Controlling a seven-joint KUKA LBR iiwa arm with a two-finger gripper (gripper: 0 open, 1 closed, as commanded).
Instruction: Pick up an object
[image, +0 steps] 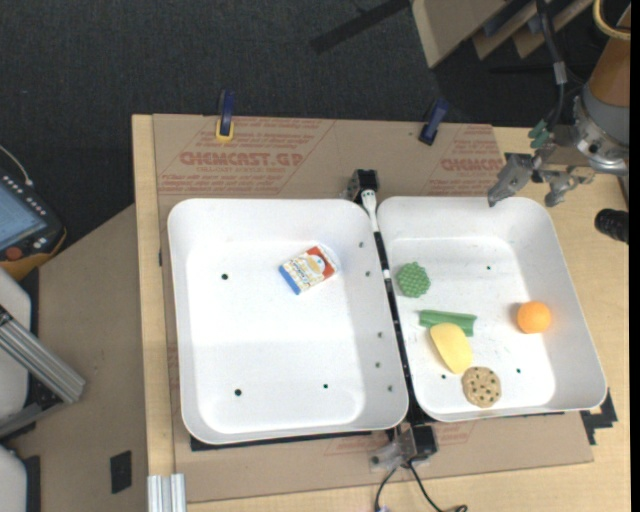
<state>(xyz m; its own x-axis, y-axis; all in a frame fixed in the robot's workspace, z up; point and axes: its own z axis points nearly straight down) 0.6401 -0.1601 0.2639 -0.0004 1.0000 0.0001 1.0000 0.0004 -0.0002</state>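
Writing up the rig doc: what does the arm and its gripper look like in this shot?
The gripper is a grey metal two-finger unit with small teal-green parts near its base. Above it sits a rounded silver-grey wrist topped by an orange band. A dark cable runs down to the gripper.

The end effector (527, 184) hangs open-fingered over the right bin's (560, 250) far rim, holding nothing.

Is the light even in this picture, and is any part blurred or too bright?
Camera view: even, soft light; the left bin floor looks brighter near its front half, with mild glare; objects such as the orange ball cast only faint shadows; the tool looks slightly soft.
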